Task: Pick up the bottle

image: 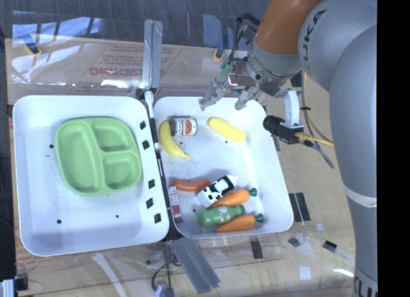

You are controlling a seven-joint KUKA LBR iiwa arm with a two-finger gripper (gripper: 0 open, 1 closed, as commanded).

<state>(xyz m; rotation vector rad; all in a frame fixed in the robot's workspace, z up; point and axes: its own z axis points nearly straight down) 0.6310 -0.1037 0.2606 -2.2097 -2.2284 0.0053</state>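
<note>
Bottle: a green bottle lies on its side in the near part of the right bin, close to that bin's near wall.
Bottle axis: its long axis runs roughly left to right, tilted a little, with the cap end toward the right.
Neighbours: the bottle is wedged between two carrots, one just on its far side and the other just on its near side, both touching or nearly so. A black-and-white toy cow sits just beyond, and an orange sausage-shaped piece lies to the left of that.
Gripper: the gripper hangs over the far edge of the right bin, fingers spread apart, with nothing between them.
Key relation: the bottle lies well toward the near side of the gripper, about straight down the bin from it; a can, a banana and a yellow lemon-like fruit lie between.
Left bin: a green divided plate rests in the left bin, apart from all this.
Judgement: the approach has not begun; the coming move likely needs travel toward the near side, then fingers closing across the bottle's short width, where the carrots leave little room.
</note>
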